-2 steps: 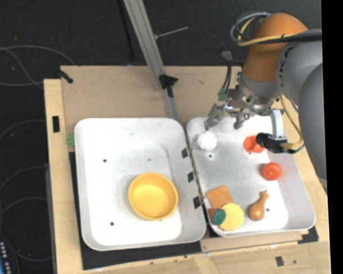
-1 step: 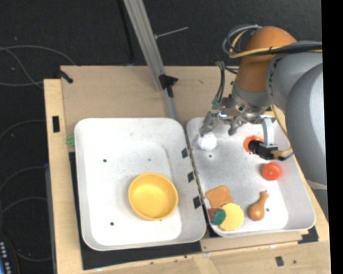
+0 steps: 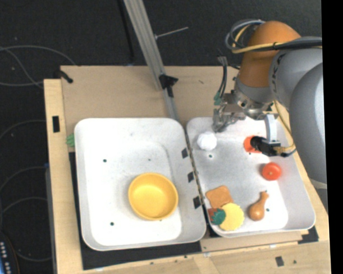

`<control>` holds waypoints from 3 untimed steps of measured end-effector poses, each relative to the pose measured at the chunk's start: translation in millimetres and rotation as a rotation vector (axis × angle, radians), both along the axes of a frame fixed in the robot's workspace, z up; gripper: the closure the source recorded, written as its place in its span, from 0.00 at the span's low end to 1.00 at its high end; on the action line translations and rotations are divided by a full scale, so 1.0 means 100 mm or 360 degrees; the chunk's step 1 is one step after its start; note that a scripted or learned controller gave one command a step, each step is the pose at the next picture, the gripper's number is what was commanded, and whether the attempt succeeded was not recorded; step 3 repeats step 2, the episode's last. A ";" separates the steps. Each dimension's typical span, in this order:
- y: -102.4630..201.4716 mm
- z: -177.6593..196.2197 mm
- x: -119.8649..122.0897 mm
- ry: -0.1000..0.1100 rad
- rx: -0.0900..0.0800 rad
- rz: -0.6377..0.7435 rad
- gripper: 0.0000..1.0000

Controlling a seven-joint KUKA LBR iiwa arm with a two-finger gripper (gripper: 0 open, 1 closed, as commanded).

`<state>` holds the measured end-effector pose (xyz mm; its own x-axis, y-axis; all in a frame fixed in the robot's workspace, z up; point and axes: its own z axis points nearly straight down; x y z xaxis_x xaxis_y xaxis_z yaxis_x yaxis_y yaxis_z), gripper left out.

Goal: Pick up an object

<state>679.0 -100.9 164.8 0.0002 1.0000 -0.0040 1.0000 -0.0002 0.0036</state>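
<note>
A yellow bowl sits mouth up in the left bin, toward its near side. In the right bin, a white ball lies near the far left corner and a red ball lies by the right wall. Along the near edge cluster a brown slab, a small green piece, a yellow disc and a brown pear-shaped gourd.
</note>
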 end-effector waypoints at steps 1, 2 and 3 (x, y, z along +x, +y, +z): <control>-0.04 0.45 0.01 -0.0004 0.0008 0.0002 1.00; -0.11 1.03 0.10 -0.0008 0.0006 0.0007 1.00; -0.11 1.03 0.10 -0.0008 0.0006 0.0007 1.00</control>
